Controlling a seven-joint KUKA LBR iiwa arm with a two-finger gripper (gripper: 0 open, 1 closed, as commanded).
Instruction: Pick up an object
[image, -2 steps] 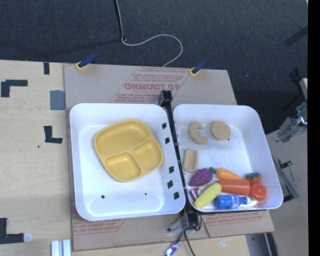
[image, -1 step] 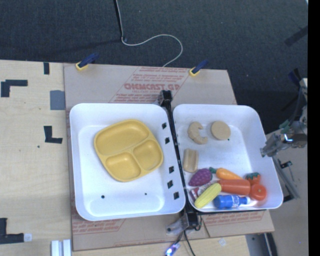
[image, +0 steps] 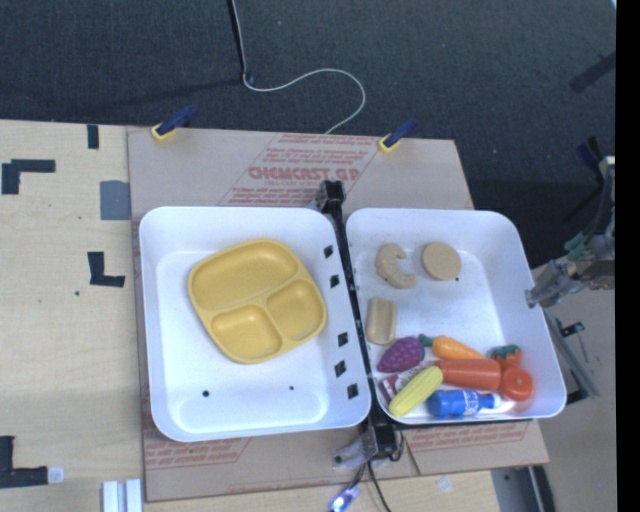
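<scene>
The right bin holds several toy foods. A tan croissant and a round tan biscuit lie at its far side, with a tan bread block below them. Along the near side are purple grapes, an orange carrot, a yellow corn cob, a red sausage, a tomato and a blue bottle. A grey piece that looks like my gripper hangs just outside the right bin's right rim, apart from every object.
The left bin holds a yellow divided plate. Both bins rest on a cardboard sheet held by clips. A black divider runs between the bins. A white cable loops across the dark floor behind.
</scene>
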